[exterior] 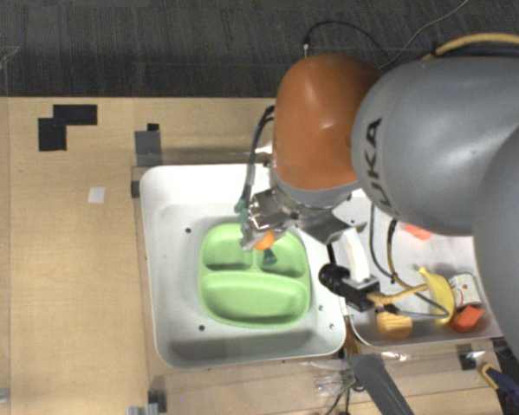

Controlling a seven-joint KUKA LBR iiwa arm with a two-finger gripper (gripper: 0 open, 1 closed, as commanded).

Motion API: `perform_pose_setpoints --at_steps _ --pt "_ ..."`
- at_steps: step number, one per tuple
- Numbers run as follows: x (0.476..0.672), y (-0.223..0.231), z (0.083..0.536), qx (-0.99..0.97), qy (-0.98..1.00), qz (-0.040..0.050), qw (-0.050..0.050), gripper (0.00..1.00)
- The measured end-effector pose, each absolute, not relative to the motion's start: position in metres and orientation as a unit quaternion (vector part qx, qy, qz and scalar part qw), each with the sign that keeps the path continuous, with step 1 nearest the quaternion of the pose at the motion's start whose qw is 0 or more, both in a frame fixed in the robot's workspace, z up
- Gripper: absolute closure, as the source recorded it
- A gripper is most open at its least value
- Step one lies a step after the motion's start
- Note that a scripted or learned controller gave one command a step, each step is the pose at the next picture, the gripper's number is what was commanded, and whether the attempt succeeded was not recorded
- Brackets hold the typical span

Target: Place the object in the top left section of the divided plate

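A light green divided plate (251, 298) lies in the left white bin (171, 250), with two small sections at its top and one wide section below. My gripper (261, 235) hangs over the ridge between the two top sections, close above the plate. A small orange object (263, 240) with a dark green tip shows between its fingers, which are shut on it. The top left section (223, 248) is bare green just left of the object. The arm's orange band and grey body hide the bin's upper right part.
The right bin (370, 333) holds a yellow banana (437, 287), a yellow block (394, 324), an orange-red piece (466, 318) and a red piece (414, 231). The left bin's walls rise around the plate. Wooden bench extends to the left.
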State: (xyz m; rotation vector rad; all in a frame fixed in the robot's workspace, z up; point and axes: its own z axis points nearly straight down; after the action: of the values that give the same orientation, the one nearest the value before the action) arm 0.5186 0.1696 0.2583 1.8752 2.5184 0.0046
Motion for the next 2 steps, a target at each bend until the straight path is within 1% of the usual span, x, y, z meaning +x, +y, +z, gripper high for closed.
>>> perform_pose_setpoints --at_steps 1,2 --pt "0.54 0.181 0.278 0.58 0.814 0.0021 0.001 1.0" --pt "0.511 0.158 0.303 0.482 0.876 0.0022 0.002 1.0"
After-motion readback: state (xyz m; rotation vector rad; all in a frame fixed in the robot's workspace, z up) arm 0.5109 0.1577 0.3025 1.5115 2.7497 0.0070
